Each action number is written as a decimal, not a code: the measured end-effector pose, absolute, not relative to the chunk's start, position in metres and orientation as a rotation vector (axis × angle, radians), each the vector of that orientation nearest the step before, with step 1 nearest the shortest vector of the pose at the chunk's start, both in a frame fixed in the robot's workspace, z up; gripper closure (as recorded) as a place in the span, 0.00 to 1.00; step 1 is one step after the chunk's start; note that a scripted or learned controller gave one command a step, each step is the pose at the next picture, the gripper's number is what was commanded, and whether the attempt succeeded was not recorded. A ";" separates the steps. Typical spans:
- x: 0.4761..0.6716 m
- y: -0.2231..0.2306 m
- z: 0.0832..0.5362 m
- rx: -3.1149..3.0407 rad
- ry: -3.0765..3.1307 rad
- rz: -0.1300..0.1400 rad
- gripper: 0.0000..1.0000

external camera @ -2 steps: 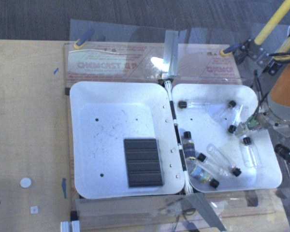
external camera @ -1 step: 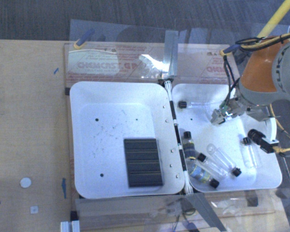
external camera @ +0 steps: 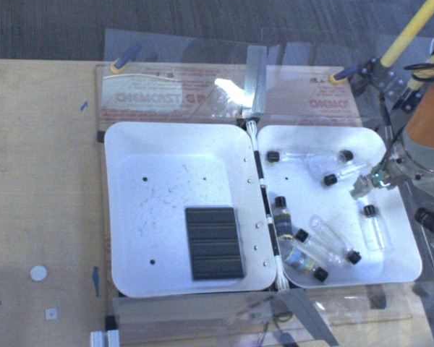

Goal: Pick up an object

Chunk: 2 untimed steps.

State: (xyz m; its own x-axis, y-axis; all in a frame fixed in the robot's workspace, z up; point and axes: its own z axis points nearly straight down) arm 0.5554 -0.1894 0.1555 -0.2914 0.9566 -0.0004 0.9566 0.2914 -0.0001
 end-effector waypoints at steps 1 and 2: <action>0.565 -0.114 0.202 1.907 2.491 0.002 1.00; 0.480 -0.178 0.128 1.466 2.777 0.000 1.00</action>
